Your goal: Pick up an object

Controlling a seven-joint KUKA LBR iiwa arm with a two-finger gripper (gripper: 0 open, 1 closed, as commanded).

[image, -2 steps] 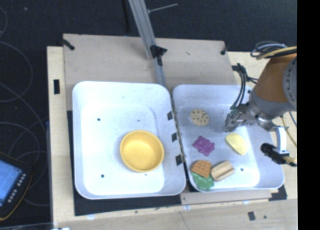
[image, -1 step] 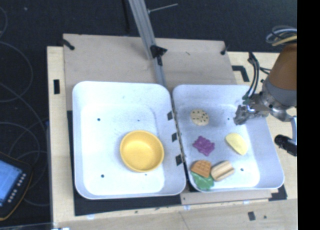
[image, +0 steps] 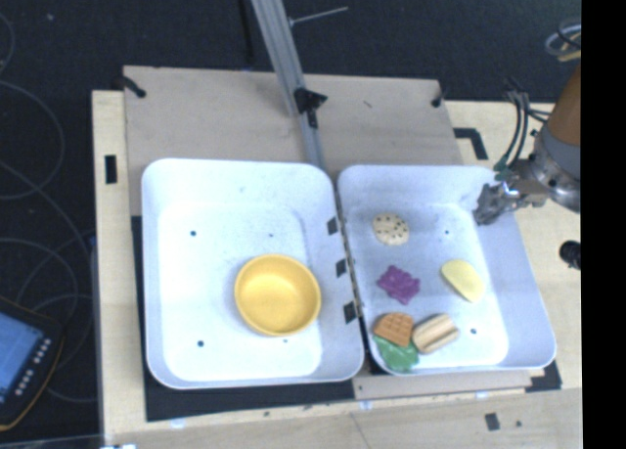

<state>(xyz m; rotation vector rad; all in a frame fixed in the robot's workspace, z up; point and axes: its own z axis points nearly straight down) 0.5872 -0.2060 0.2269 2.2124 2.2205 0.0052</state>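
The right bin (image: 509, 335) holds a round speckled cookie (image: 390, 229), a purple toy piece (image: 399, 284), a yellow lemon-shaped piece (image: 464, 280), a waffle (image: 393, 328), a tan bread roll (image: 435, 333) and a green piece (image: 399, 356) under the waffle. A yellow bowl (image: 278, 293) sits in the left bin (image: 176, 242). My gripper (image: 489, 204) hangs at the right bin's upper right edge, above and to the right of the lemon piece, with nothing seen in it.
A grey metal post (image: 279, 41) slants down from the top to the seam between the bins. Cables run beside the arm at the right. A handheld screen (image: 20, 354) lies off the bench at lower left.
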